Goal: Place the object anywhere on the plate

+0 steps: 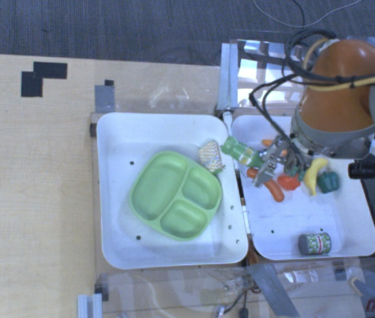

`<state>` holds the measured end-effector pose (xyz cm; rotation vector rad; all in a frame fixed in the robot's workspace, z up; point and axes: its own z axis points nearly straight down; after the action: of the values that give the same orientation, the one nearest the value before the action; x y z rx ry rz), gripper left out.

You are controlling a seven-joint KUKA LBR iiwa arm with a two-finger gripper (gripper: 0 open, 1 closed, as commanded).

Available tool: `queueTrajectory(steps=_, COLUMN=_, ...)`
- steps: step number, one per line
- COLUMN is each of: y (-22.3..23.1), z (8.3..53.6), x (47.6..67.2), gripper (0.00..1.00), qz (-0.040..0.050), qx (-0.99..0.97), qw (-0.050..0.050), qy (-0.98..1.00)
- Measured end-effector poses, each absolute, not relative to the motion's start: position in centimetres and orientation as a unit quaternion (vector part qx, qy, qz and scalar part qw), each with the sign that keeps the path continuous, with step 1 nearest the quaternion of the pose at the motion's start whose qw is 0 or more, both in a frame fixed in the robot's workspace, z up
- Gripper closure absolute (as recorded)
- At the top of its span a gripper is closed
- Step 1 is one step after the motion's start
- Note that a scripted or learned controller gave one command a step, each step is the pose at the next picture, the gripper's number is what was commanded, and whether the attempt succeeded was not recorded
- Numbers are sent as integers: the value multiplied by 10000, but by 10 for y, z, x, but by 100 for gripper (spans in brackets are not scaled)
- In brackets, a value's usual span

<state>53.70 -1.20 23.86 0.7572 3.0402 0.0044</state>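
A light green divided plate (pixel 174 194) lies in the left bin (pixel 116 244). A cream, waffle-textured piece (pixel 209 155) rests against the plate's upper right rim. My gripper (pixel 269 168) is low over the left part of the right bin (pixel 353 240), among a cluster of toy foods. Just left of it lies a green bottle (pixel 240 152). A red sausage-shaped piece (pixel 275 190) and a red round piece (pixel 290 181) sit right below it. Nothing is visibly held.
A yellow banana (pixel 313 172) and a teal object (pixel 328 181) lie right of the gripper, under the arm's orange wrist band (pixel 340 88). A small orange piece (pixel 267 142) sits above it. A can (pixel 315 244) lies on its side near the right bin's front edge.
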Motion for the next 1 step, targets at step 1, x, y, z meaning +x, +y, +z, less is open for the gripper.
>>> queueTrajectory(steps=1, y=-51, z=215, x=555, gripper=100, qz=7, qx=1948, qw=39, qy=9808)
